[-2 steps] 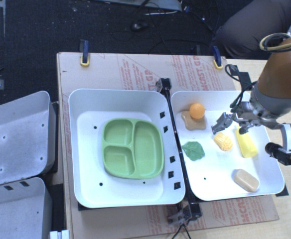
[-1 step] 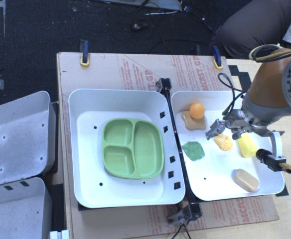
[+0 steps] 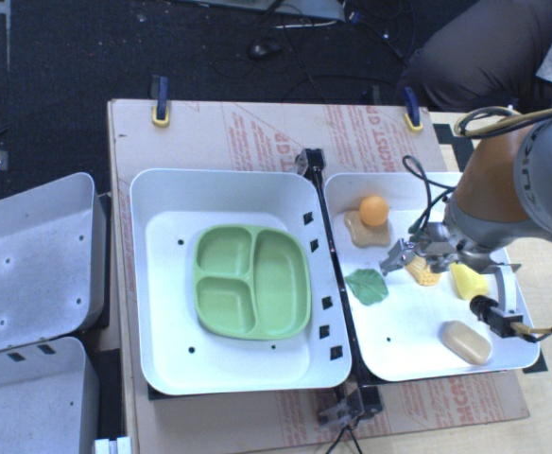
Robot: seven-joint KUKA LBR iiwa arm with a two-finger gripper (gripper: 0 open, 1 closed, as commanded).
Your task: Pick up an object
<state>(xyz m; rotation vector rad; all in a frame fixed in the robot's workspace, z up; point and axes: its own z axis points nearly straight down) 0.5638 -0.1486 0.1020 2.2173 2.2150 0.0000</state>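
**Pick not yet made: end effector low in the right bin**

The end effector hangs over the right bin, fingers apart with nothing between them, beside a yellow item. An orange ball, green leaf and tan piece lie loose; closing and lifting remain

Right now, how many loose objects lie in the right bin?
5, maybe more hidden under the arm: an orange ball on a tan piece at the back, a green leaf near the divider, a yellow item by the pincer, a beige piece in front.
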